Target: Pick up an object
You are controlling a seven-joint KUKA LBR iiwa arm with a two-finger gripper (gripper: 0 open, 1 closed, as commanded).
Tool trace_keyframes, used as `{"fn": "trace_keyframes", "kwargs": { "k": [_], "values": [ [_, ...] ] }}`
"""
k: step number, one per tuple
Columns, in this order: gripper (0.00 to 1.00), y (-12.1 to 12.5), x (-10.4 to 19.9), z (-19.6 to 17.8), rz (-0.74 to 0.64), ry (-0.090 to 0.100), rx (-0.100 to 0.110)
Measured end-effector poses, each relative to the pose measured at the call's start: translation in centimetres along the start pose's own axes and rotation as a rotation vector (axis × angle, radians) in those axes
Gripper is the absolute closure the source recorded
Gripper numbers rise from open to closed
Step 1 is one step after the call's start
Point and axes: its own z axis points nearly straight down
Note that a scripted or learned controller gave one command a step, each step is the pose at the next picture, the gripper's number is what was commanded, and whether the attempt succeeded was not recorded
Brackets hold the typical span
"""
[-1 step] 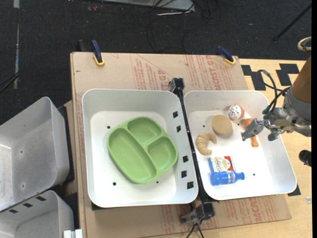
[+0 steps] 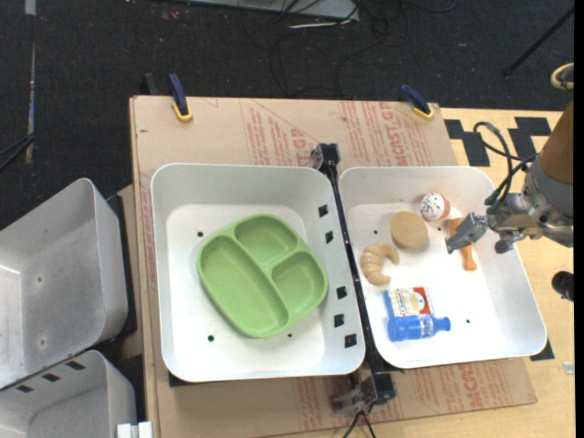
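Note:
My gripper (image 2: 469, 230) hangs over the right bin (image 2: 511, 336), near its right side, with the grey arm (image 2: 547, 190) coming in from the right. Just under and below it lies a small orange piece (image 2: 469, 260), partly covered by the gripper. To the left of the gripper are a white ball with red marks (image 2: 433, 206), a tan rounded lump (image 2: 410, 231) and a croissant-shaped piece (image 2: 378, 262). Nearer the front lie a white and red packet (image 2: 408, 299) and a blue bottle (image 2: 417, 327) on its side.
The left bin (image 2: 173, 245) holds a green divided plate (image 2: 262, 274). A black divider (image 2: 345, 254) runs between the bins. Two empty white tubs (image 2: 55, 272) stand off the bench at the left. Blue-and-yellow clamps (image 2: 180, 99) grip the board's far edge.

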Motion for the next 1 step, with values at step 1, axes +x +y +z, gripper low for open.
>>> {"fn": "trace_keyframes", "kwargs": {
  "k": [1],
  "values": [
    [0.00, 0.75, 0.70, 5.68, 0.001, 0.001, 0.004]
  ]
}}
